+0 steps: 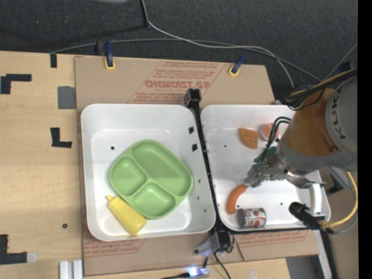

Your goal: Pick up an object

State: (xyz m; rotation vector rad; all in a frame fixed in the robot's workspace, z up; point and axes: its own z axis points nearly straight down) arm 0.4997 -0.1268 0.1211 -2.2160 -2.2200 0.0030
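Nearest, a small can [251, 217] lies on its side against the right bin [224, 124]'s front wall, just beside an orange sausage-shaped piece [235, 197], over which the gripper [258, 175] hangs, grip state indeterminate, while farther back cardboard [174, 80] reads "CHEMCAST GP".

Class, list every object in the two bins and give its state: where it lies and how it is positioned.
Green divided plate: lying flat in the left bin.
Yellow bottle: on its side, beside the plate's near edge.
Can: on its side in the right bin.
Orange sausage: lying flat, by the can.
Orange wedge: lying flat, right bin.
Hand: above the right bin.
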